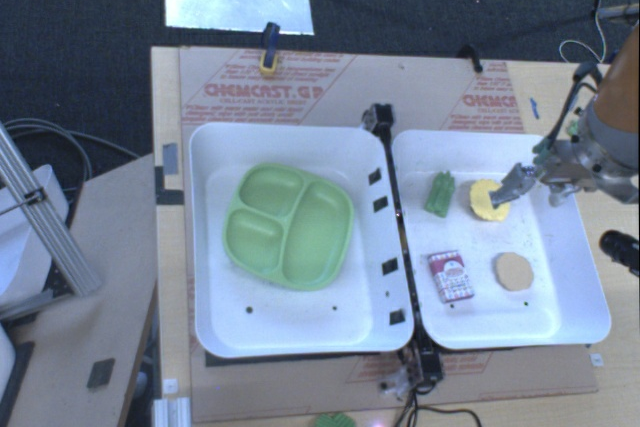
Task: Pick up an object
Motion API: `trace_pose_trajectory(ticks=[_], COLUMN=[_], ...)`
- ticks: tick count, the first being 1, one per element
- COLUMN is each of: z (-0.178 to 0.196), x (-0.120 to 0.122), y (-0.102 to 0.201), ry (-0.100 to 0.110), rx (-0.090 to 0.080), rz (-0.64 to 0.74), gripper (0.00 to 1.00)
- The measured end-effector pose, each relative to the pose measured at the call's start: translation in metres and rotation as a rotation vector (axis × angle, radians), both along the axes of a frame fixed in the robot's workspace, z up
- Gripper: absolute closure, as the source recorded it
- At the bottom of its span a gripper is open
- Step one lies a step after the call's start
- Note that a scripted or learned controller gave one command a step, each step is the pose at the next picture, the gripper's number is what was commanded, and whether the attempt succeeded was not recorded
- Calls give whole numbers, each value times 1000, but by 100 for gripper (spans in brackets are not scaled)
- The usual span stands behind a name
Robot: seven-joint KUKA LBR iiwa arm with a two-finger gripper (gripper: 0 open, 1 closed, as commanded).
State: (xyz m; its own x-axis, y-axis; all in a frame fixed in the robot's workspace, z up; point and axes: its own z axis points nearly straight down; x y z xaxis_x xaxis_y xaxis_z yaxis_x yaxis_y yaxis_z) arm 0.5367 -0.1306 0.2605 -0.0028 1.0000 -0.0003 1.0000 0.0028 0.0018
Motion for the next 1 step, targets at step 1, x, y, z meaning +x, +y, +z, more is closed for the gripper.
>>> trace_pose_trajectory(ticks=[1], z=[-116], x=[49], y=[-19], ry=[7], rx=[1], rz=[-1], gripper=[0])
